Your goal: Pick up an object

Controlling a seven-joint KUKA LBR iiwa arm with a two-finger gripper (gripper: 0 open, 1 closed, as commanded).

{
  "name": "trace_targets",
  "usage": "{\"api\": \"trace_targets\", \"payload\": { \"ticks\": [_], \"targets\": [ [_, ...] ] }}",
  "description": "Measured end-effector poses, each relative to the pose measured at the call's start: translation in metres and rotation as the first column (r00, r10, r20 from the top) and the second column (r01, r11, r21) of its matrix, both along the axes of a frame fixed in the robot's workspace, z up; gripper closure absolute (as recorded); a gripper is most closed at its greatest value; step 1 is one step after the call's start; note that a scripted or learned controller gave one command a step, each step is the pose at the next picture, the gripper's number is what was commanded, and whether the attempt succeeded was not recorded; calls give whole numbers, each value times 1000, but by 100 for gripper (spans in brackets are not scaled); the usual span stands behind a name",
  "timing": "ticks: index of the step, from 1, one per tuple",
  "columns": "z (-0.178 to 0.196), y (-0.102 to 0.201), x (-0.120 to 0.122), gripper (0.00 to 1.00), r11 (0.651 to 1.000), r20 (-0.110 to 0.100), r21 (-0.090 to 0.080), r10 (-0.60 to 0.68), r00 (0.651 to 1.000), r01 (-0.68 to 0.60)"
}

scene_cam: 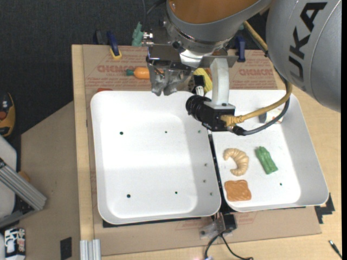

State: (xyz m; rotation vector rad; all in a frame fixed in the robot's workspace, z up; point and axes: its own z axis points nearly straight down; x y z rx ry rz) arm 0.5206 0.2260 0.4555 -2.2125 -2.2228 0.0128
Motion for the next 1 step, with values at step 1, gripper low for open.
{"api": "trace_targets", "payload": {
  "ticks": [1],
  "targets": [
    [57,-1,-43,100,1000,14,6,-1,1000,1]
  ]
}}
